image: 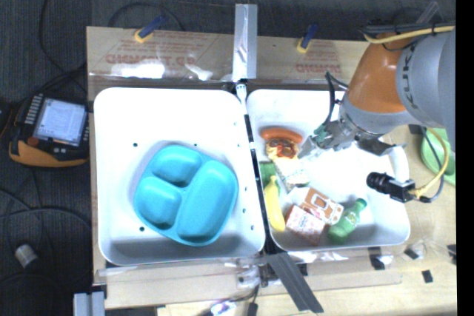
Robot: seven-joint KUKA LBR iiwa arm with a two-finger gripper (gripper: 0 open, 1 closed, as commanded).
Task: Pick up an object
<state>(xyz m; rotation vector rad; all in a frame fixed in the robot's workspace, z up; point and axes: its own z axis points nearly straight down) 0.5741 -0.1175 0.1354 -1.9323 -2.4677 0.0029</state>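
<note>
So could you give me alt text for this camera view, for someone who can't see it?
A grey and orange robot arm reaches from the right into the right bin, its gripper low beside a heap of small groceries, among them a banana and a green bottle. The left bin holds a blue divided tray.

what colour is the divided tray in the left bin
Light blue, a turquoise shade. The divided tray shows clearly in the camera view, lying in the left bin.

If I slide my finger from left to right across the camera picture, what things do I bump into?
Handheld screen device → blue tray in the left bin → banana → carton → green bottle → grey and orange arm.
</note>
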